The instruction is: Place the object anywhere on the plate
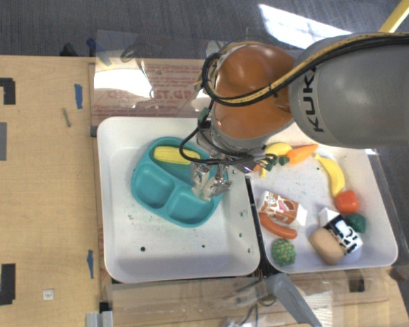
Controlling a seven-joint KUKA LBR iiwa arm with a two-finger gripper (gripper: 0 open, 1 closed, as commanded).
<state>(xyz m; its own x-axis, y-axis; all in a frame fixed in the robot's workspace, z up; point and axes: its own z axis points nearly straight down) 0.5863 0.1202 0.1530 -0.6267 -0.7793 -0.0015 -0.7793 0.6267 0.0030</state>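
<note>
A teal divided plate [160,186] lies in the left white bin [123,244]. A yellow corn cob [170,156] rests in the plate's far compartment. My gripper [210,181] hangs over the plate's right side, just right of the corn and apart from it. Its fingers [203,180] point down over the plate's right compartment with nothing visible between them. The orange wrist band and grey arm hide the bin's far right corner.
The right bin [382,251] holds a banana [332,174], a carrot [300,154], a red tomato [346,201], a sausage [279,228], a red-and-white carton [279,208], a green broccoli [283,251], a bread roll [325,245] and a black-and-white block [346,234]. Brown bench lies at the left.
</note>
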